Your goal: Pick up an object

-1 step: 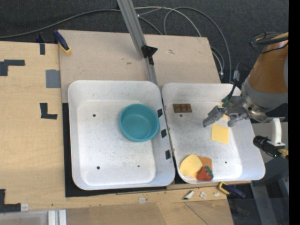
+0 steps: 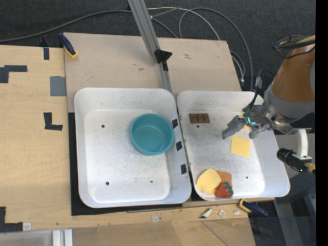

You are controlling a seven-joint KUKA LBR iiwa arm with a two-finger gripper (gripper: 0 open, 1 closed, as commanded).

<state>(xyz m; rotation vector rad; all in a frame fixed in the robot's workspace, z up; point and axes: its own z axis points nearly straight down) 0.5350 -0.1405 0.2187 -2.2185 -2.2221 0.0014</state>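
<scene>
In the right bin lie a flat yellow square, a brown chocolate-bar piece, and at the front a yellow round piece beside an orange and red item. My gripper hangs over the right bin, just above the yellow square's far edge. Its fingers are spread, one grey finger pointing left, and nothing sits between them. A teal bowl stands in the left bin.
A slanted grey metal pole with a black clamp crosses above the bins. Cables run over the dark floor behind the bench. A blue and yellow clamp sits on the board's far left corner, another at the front right.
</scene>
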